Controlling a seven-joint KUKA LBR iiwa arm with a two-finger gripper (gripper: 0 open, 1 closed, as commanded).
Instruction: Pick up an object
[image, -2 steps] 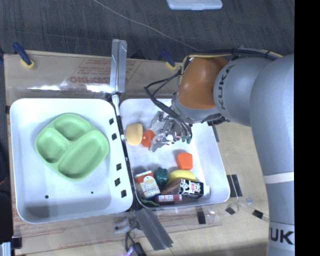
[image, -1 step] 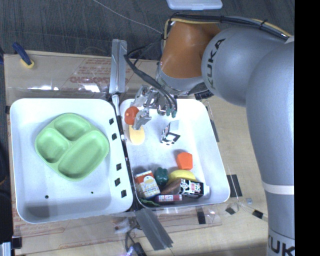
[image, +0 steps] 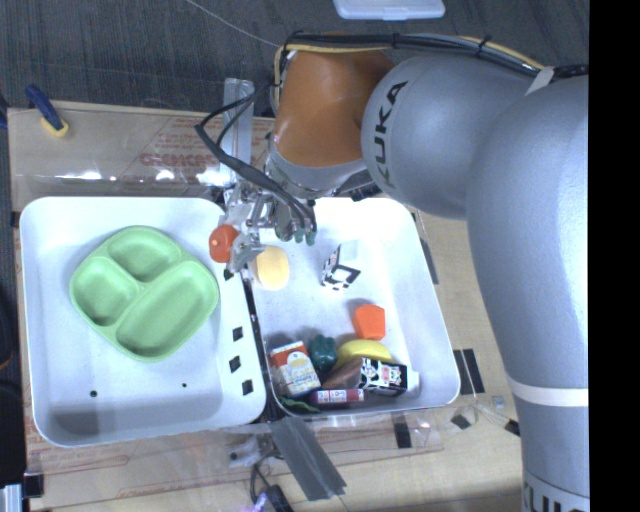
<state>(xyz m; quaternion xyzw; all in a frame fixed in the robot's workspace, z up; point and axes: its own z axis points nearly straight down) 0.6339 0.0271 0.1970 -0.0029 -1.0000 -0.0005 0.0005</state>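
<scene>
At upper centre of the frame the claw hangs over the bins' shared wall, just above a pale yellow round ball; a green three-compartment plastic plate lies centre-left.

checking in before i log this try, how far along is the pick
Nothing looks lifted out yet. The gripper sits low over the divider between the two white bins, next to a pale yellow round object and a small orange round object; whether it grips either is unclear. The green three-compartment plate lies in the left bin. A secure grasp and lift are left.
</scene>
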